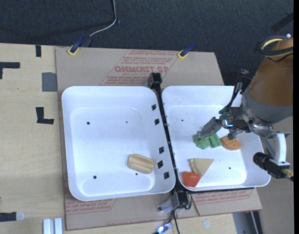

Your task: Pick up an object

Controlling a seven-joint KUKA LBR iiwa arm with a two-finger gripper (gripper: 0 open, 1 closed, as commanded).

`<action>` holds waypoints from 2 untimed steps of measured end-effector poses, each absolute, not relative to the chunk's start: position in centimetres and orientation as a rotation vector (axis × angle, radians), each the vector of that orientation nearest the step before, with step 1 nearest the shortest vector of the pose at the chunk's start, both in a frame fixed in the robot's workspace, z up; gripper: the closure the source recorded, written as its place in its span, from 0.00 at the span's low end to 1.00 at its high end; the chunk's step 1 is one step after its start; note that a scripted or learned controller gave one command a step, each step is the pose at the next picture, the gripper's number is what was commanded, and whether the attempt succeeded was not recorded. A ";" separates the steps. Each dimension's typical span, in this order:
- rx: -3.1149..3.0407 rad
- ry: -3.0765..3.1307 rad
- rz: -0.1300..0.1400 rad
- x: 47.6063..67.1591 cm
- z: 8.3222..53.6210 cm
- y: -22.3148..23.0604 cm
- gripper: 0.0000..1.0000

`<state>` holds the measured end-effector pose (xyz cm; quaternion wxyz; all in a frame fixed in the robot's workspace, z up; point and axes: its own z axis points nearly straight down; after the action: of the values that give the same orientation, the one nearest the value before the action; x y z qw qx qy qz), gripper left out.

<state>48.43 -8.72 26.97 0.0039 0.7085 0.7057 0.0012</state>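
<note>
My gripper hangs over the middle of the right bin, reaching in from the right. Its tip is directly above a green lumpy object, touching it or nearly so. An orange piece lies just right of the green one, partly under the wrist. Nearer the front of that bin rest a tan wedge and a red piece. A light wooden cylinder lies alone in the left bin, near its front right.
A black divider with clips runs between the two bins. Both stand on a cardboard sheet. The arm's orange and grey body looms over the right bin's far right side.
</note>
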 end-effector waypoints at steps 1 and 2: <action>2.228 2.224 -0.009 48.2 17.7 -9.6 0.00; 2.219 2.225 -0.004 52.9 12.0 -9.9 0.00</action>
<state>52.92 -9.89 12.05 -0.0005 0.7062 0.7080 -0.0014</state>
